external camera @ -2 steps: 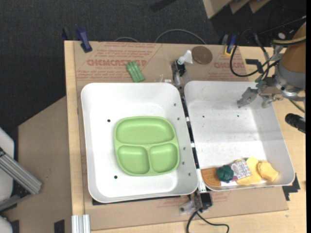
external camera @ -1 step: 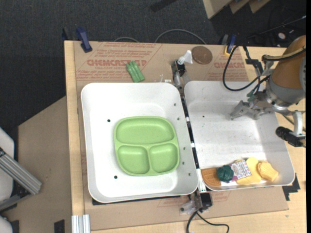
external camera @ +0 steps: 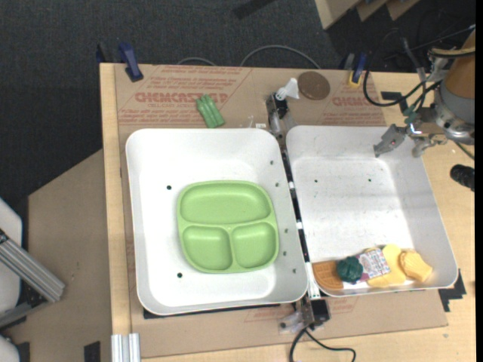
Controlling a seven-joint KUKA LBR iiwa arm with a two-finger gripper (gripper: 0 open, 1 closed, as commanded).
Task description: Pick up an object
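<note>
The arm (external camera: 456, 89) comes in at about two o'clock, its gripper (external camera: 394, 143) hanging over the far right corner of the right bin (external camera: 355, 202); whether it is spread or closed I cannot tell, and nothing shows in its grasp; the things to pick lie well apart from it, heaped against the near wall of that bin at about five o'clock: a dark green toy (external camera: 349, 269), a small patterned packet (external camera: 373, 262), a yellow piece (external camera: 389, 271), a tan ridged piece (external camera: 414, 265) and an orange-brown dish (external camera: 327, 275); they probably sit there because the bin slopes or earlier handling nudged them down; the left bin (external camera: 151, 202) holds a green divided plate (external camera: 226, 225) near its middle, flat and upright; behind the bins, at twelve o'clock, the cardboard sheet (external camera: 173, 89) carries red print reading roughly "CHEMCAST", the rest unclear; a green clip (external camera: 210, 112) lies on it
</note>
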